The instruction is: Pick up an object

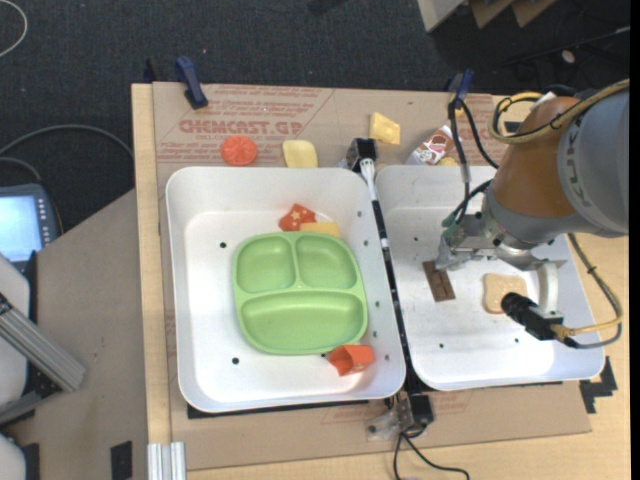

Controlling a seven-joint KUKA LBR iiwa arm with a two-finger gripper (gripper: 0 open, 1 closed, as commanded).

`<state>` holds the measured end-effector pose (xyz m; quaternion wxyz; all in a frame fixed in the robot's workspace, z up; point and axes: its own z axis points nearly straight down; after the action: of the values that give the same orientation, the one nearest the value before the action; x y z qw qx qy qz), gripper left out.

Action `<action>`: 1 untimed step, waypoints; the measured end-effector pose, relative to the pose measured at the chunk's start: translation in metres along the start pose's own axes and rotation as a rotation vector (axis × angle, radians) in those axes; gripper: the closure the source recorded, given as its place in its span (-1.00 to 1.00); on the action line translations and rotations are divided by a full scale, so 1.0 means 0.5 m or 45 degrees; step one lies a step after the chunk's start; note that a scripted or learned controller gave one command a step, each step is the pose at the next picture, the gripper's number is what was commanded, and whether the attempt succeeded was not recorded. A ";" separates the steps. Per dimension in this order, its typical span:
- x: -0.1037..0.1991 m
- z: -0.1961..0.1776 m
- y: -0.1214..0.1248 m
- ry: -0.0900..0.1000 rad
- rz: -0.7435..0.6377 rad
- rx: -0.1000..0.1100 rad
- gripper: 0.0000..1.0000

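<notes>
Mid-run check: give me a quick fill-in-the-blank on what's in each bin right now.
1. The green divided plate lies in the ____ bin.
2. The brown block lies in the ____ bin.
3. The orange piece sits at the plate's ____ edge.
4. The gripper hovers over the ____ bin.

Missing: left; right; near; right

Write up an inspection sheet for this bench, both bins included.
Surface: brown board bearing a left bin and a right bin.
Job's things: brown slab and toast-like piece in the right bin; green divided plate, red piece, yellow piece and orange block in the left bin.
Clutter: orange disc, two yellow pieces and a red-and-white packet on the board behind the bins.
Gripper: gripper low over the right bin, above the brown slab.
Cables: black cables along the arm.
Surroundings: dark carpet.
</notes>
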<state>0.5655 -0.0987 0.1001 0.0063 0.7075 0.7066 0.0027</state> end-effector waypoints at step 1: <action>-0.076 -0.169 -0.081 0.003 0.004 0.010 1.00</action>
<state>0.5239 -0.1361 0.1844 0.0028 0.7086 0.7056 0.0007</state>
